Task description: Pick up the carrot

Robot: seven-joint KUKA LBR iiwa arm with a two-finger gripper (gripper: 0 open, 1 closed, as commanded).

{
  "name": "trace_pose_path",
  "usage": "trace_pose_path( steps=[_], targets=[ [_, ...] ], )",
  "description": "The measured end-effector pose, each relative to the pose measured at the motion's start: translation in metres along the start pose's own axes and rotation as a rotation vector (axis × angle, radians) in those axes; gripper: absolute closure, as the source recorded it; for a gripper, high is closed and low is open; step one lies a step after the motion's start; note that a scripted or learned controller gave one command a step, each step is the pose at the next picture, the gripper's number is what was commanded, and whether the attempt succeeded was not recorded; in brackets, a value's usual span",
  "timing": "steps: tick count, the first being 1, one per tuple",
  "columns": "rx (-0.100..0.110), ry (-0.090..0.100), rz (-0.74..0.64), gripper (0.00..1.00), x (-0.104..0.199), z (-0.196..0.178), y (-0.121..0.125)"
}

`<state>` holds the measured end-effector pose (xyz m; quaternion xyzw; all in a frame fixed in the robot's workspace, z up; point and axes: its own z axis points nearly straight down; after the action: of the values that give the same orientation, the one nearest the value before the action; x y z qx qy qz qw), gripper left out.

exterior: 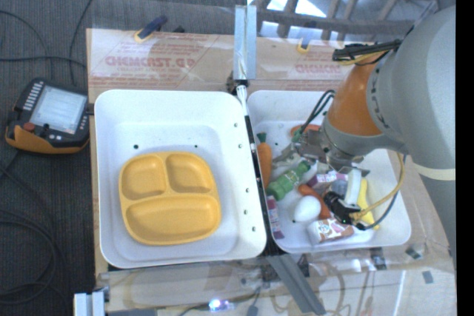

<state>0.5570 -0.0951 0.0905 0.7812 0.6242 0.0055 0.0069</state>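
Note:
The carrot [264,158] is a short orange stick lying along the left wall of the right bin [400,229]. My gripper [324,157] is low over the middle of that bin, among the clutter and to the right of the carrot, apart from it. The grey wrist and the orange band [354,106] cover the gripper's upper part. A green bottle [287,180] lies between the gripper and the carrot.
The right bin also holds a white egg [305,209], a yellow banana-like piece [363,195], a small labelled packet [329,232] and other small items. The left bin [111,115] bears a yellow divided plate [169,197]. A handheld pendant [49,117] lies off the bench at the left.

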Motion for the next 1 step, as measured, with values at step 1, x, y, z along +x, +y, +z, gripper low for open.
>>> trace_pose_path(
  steps=[1],
  targets=[
    [0.006,-0.002,-0.097,0.00,0.0063,0.0019,0.0555]
  ],
)
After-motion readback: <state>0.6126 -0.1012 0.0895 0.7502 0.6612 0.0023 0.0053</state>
